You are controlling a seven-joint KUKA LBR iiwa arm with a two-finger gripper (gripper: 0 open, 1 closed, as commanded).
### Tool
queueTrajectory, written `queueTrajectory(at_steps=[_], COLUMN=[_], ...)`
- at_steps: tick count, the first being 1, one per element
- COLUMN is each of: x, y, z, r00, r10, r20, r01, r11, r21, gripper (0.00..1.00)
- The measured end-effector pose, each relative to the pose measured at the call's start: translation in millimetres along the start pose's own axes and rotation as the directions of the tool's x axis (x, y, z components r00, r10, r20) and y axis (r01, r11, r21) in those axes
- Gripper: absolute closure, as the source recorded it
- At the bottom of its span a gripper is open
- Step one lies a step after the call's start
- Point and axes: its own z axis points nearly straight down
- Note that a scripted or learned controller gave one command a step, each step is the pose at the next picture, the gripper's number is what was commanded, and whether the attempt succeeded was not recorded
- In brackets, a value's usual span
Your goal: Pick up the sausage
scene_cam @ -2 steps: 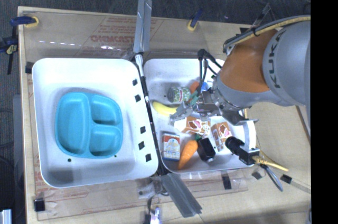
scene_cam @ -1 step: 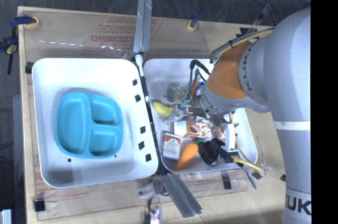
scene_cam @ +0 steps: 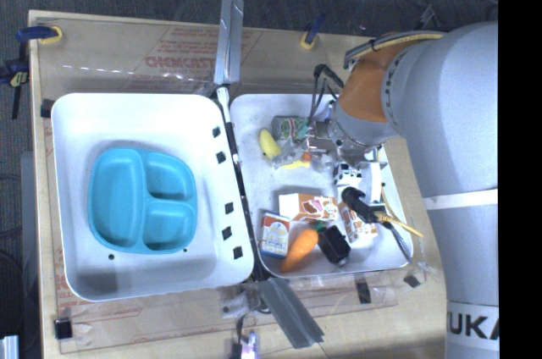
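At the right bin's (scene_cam: 254, 179) near edge lie a carrot (scene_cam: 301, 248) and a carton (scene_cam: 275, 234). Just beyond them, toward the right wall, is a small brownish piece that I take for the sausage (scene_cam: 365, 223), crowded by a black item (scene_cam: 334, 245). A good pick probably means coming straight down across its short side, clear of those neighbours. Farther back the end effector (scene_cam: 340, 156) hangs low over the bin near a banana (scene_cam: 268, 143). I cannot tell how far open it is, and nothing shows in its grasp.
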Motion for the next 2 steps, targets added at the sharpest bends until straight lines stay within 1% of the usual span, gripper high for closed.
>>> queueTrajectory(at_steps=[1,2], x=[-3.1,5.7], y=[60.3,38.9], z=[-81.0,-9.2], r00=[0.992,0.954], r10=[-0.124,-0.300], r20=[0.002,0.007], r01=[0.124,0.300], r11=[0.992,0.954], r21=[-0.002,-0.016], gripper=[0.00,0.00])
